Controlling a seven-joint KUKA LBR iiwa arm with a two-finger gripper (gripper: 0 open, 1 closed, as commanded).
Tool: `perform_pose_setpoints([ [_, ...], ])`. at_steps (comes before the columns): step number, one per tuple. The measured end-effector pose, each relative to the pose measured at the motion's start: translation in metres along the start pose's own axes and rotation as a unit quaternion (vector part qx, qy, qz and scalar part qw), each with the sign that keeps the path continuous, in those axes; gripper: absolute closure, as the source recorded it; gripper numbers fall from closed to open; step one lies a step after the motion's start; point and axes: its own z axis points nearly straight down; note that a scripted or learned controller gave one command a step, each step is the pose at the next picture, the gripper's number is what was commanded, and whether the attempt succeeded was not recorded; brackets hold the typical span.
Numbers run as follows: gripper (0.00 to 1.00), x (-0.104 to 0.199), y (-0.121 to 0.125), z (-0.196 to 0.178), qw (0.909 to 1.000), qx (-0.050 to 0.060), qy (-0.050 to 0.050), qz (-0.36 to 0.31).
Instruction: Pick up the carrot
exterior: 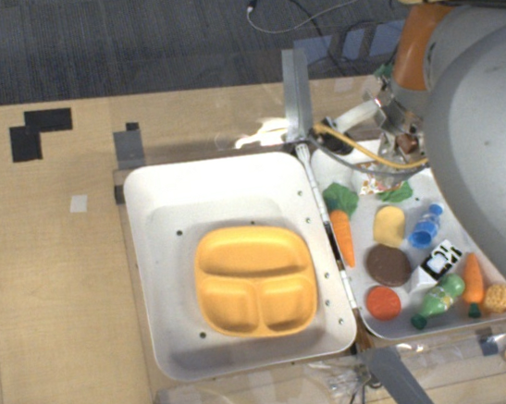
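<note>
The carrot (pixel 343 236) lies along the nine-o'clock wall of the right bin (pixel 373 324), leafy top toward twelve; the gripper (pixel 400 140) hangs near the bin's twelve-o'clock end, whether open or closed I cannot tell; a second orange piece (pixel 472 279) at four o'clock could mislead the pick; the wall may block a finger, so the grasp slips.

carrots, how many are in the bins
2: one carrot along the right bin's left wall, another carrot near its lower right corner. The arm may hide more.
</note>
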Motion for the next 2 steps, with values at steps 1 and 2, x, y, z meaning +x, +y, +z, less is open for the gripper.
perform_pose_setpoints([
  [1, 1.0, -0.0103, 0.0255, 0.0935, 0.9961, -0.001, 0.001, -0.088],
  [2, 1.0, -0.0088, 0.0239, 0.0857, 0.9956, 0.0, 0.0, -0.093],
])
